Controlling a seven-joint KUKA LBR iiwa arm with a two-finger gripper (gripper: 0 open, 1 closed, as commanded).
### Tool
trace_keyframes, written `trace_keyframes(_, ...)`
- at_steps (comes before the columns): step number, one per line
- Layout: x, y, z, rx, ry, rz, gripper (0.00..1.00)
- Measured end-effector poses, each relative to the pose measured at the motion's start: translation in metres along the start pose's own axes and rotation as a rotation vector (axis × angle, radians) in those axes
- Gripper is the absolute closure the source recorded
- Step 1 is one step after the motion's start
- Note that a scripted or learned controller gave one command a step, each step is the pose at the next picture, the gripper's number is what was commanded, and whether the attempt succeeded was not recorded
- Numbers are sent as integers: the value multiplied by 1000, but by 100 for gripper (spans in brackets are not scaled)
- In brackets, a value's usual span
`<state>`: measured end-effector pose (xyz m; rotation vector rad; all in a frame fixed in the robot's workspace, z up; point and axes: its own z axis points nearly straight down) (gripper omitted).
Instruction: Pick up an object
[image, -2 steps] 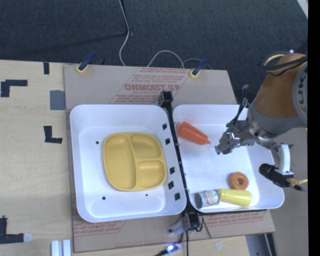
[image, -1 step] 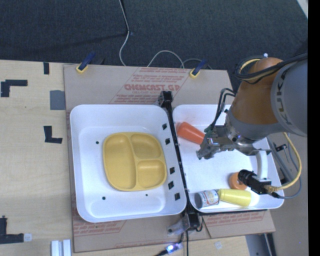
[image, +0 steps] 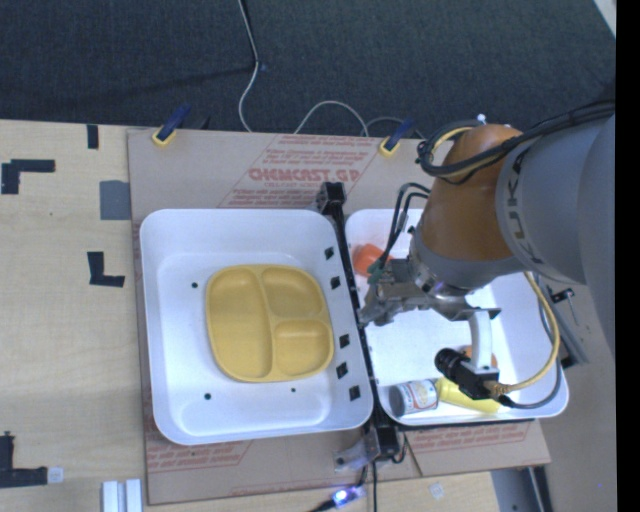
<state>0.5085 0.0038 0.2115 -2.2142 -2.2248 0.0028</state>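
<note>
My gripper (image: 381, 299) hangs low over the left side of the right bin (image: 520, 290), close to the divider between the two bins. An orange object (image: 366, 256) lies just beyond it at the bin's far left, partly hidden by the wrist. A small bottle (image: 414, 397) with a grey cap and a pale label lies on its side at the bin's near edge, well clear of the gripper. The arm's body covers much of the bin's far part.
The left bin (image: 170, 250) holds a yellow divided plate (image: 268, 322) lying flat at its middle. Black clips line the divider (image: 345, 290) between the bins. A brown board (image: 290, 170) lies under both bins.
</note>
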Motion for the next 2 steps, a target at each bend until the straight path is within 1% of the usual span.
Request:
trace_keyframes(1,49,-3,-14,-2,0,-1,100)
trace_keyframes(2,96,-2,-20,-1,-1,-1,100)
